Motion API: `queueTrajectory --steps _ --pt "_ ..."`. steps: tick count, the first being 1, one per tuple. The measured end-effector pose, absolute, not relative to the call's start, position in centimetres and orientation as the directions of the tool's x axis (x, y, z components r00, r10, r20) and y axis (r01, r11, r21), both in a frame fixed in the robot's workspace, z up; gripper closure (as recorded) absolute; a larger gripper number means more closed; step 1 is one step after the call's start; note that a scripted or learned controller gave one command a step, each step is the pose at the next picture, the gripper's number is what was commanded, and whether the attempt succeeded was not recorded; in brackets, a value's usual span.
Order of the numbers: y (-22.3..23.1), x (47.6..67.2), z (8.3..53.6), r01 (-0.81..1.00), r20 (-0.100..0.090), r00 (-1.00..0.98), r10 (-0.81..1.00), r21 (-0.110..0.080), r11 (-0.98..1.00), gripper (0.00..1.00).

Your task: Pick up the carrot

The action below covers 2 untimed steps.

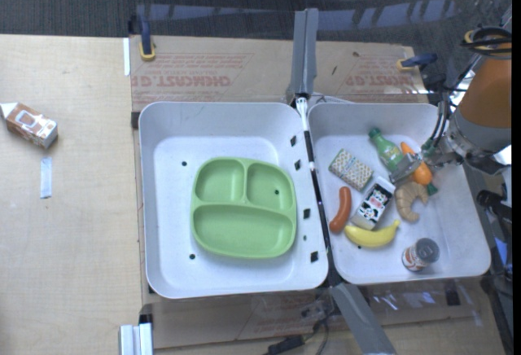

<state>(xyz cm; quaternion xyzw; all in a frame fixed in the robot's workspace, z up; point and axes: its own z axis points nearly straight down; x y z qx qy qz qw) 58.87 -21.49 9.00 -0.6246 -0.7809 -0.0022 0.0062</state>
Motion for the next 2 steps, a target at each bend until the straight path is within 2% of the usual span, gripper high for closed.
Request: queueTrajectory --steps 1,2 --pt "-21.8 58.9 9.8 0.976 0.006 -0.218 0.976 -0.005 0.218 1.0" --pt "-22.3 56.4 21.8 0.996 0.0 -0.086 0.996 -0.003 0.086 1.0"
